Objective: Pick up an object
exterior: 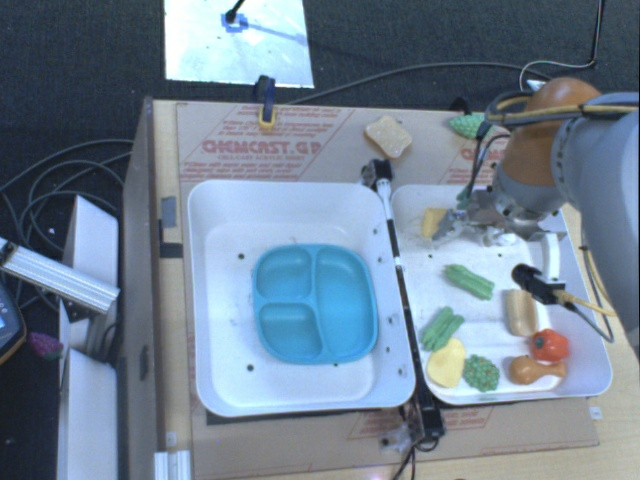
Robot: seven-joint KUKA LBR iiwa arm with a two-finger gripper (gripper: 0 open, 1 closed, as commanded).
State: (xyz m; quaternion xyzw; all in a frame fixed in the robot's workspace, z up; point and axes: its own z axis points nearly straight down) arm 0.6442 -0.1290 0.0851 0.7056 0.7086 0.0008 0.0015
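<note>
My gripper (468, 224) is low over the back left part of the right bin (596, 376), reaching in from the right. Just to its left a yellow wedge (432, 222) lies on the bin floor, close to the tip; contact between them is unclear. A green bean pod (468, 280) lies in front of the gripper. Further forward are a second green pod (440, 326), a yellow piece (446, 363), a green broccoli-like piece (481, 372), a beige roll (519, 312), a red tomato (549, 345) and an orange piece (525, 370).
The left bin (215, 268) holds a blue divided plate (314, 303). On the cardboard behind the bins lie a tan bread slice (388, 136) and a green item (466, 124). A blue and yellow clamp (266, 103) sits at the back edge.
</note>
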